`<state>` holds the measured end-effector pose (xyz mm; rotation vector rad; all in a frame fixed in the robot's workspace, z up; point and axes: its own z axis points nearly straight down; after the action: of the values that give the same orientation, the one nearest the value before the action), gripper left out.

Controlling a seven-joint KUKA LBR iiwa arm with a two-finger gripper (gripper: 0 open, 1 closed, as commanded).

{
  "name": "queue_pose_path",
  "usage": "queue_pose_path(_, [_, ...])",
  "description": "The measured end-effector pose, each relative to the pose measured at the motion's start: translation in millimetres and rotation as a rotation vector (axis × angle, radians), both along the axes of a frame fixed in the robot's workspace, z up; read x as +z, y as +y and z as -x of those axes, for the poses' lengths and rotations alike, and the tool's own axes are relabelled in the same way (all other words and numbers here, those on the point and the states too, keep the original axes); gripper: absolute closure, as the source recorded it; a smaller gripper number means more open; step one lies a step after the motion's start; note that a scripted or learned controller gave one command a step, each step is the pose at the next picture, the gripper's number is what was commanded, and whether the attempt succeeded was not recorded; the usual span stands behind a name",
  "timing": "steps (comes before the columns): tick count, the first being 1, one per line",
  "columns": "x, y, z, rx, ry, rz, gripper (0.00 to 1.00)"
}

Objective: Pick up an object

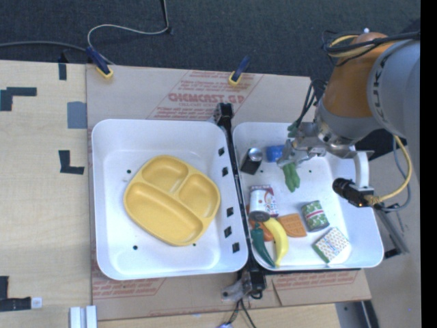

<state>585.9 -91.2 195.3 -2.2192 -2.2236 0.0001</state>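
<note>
a green object is seen hanging just below the gripper, over the upper part of the right bin, beside a blue object and a small dark one. the fingertips are hard to make out against the grey wrist, so whether the green object is clamped or merely touched cannot be told. further down a can, a banana and two small boxes are laid. a yellow divided plate is held by the left bin.

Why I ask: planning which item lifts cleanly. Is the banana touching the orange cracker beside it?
Touching. The camera view shows the banana with its upper right edge lying against the orange cracker, no white bin floor between them.
</note>
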Motion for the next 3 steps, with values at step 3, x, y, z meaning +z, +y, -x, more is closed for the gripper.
queue_pose_path(3, [67.9, 43.6, 101.8, 0.0, 0.0, 0.0, 1.0])
